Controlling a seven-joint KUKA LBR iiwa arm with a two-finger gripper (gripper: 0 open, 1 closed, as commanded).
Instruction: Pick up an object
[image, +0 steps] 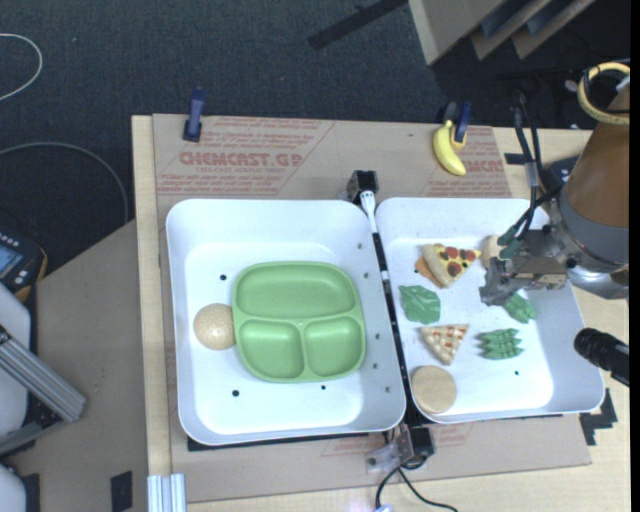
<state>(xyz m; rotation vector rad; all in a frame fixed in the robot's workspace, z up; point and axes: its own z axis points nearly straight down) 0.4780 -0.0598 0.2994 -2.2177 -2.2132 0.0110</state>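
Grey metal of the arm's wrist (600, 230) fills the right edge of the frame, with the orange band above it cut off by the frame border. The two-finger gripper (503, 283) hangs low over the upper right part of the right white bin (570, 385). Its tips are lost in dark linkage and shadow, so I cannot tell whether it is parted or closed, or whether anything sits in it.

Just beside the gripper, lower right of it, a small green leafy toy (520, 306) is partly covered by the mechanism. Three green pieces lie in this bin in all: that one, a flat green leaf-shaped piece (419, 301) nearer the bin's left wall, and a ridged green piece (499, 344) lower down. Two pizza-slice toys lie here, a larger one with red dots (447, 264) in the upper middle and a smaller triangular one (443, 341) below it. One tan round cookie-like disc (434, 389) rests by the bottom rim.

In the left white bin (190, 240) sit one pale green plastic divided plate with three compartments (298, 320) and one beige round disc (213, 326) touching its left edge.

One yellow toy banana (449, 150) lies on the cardboard bench top (250, 160) above the right bin.
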